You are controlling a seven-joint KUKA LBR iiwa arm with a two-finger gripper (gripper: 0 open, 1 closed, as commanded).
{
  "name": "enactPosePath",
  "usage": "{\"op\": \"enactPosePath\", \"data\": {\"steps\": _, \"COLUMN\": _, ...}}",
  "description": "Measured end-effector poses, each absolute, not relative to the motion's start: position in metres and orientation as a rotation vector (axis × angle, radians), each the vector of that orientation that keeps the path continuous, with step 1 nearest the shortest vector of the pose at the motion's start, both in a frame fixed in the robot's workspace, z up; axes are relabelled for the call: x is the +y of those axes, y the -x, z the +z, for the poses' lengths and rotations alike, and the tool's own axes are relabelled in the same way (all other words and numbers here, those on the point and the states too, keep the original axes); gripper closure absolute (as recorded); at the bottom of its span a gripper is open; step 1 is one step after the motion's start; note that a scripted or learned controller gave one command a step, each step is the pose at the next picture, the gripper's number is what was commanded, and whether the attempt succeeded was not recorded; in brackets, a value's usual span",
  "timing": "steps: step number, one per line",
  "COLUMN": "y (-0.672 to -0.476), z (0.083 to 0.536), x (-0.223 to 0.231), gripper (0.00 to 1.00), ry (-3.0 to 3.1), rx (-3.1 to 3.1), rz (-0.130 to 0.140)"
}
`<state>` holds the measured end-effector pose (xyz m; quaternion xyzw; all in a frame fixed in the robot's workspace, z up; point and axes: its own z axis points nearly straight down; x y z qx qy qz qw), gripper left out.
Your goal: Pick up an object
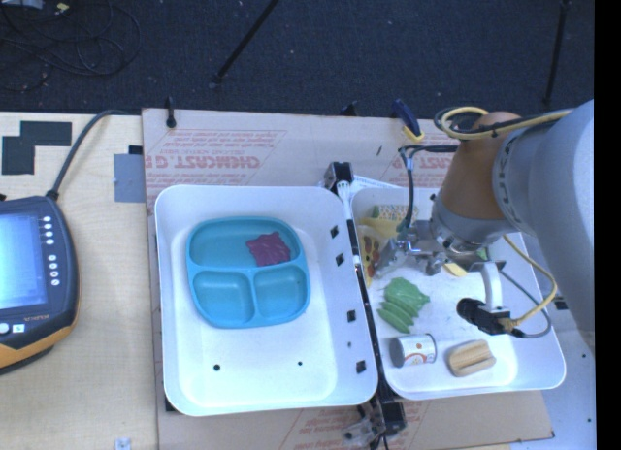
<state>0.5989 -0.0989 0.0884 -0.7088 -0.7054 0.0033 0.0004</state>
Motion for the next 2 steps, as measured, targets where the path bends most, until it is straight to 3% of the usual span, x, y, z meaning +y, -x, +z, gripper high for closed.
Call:
{"op": "enactPosePath", "data": {"steps": 1, "y": -0.589, "z": 0.19, "x": -0.07, "gripper": 0.0, "ry": 2.218, "rx": -2.224, "rz": 0.0}}
{"op": "enactPosePath", "data": {"steps": 2, "y": -0.505, "z": 0.142, "x": -0.091, "gripper": 0.0, "ry": 2.216, "rx": -2.207, "rz": 0.016}}
